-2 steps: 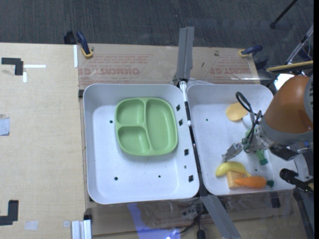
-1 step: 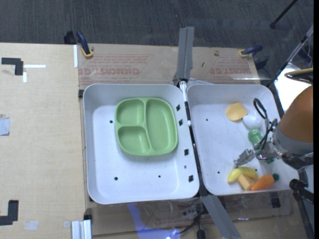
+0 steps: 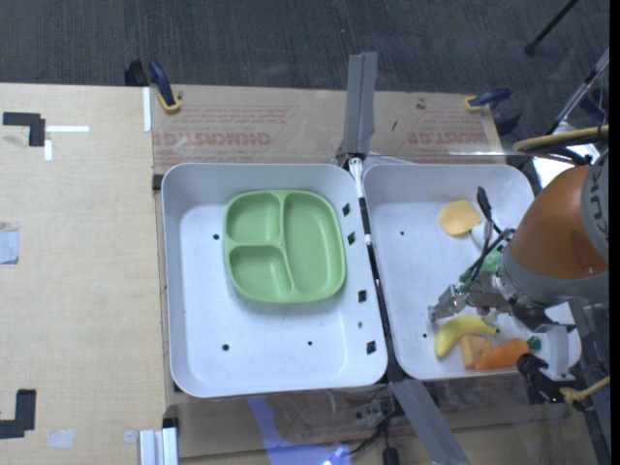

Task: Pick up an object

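The claw (image 3: 448,305) hangs just above the banana (image 3: 459,331), grip seemingly empty, opening unclear.

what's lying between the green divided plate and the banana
In the camera view, bare white floor of both bins and the divider wall lie between the green divided plate and the banana.

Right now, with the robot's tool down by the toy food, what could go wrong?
1. The tool sits just above the yellow plastic banana, which lies against an orange carrot-shaped toy and a tan wedge. It might nudge or catch a neighbour instead.
2. These toys crowd the right white bin's front edge, so a push could jam them against the wall.
3. The fingers look blurry, so a grab may miss.
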Action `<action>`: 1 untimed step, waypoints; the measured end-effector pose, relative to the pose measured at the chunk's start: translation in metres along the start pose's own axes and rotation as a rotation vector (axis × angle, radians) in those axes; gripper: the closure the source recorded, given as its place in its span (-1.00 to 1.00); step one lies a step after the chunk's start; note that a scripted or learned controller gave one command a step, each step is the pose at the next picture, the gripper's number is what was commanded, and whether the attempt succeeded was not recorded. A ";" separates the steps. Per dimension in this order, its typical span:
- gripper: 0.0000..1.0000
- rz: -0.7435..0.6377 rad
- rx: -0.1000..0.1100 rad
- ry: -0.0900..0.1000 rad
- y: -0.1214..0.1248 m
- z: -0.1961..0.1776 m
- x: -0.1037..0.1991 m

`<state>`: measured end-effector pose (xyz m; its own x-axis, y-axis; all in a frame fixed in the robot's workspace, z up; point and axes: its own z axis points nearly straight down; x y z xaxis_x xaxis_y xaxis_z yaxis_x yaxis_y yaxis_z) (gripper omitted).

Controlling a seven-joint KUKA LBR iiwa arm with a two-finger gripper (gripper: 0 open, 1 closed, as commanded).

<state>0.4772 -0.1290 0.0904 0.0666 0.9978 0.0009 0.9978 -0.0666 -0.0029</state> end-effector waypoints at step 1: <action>1.00 0.004 0.000 0.000 0.000 -0.009 -0.001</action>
<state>0.4776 -0.1300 0.0990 0.0703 0.9975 0.0012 0.9975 -0.0703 -0.0027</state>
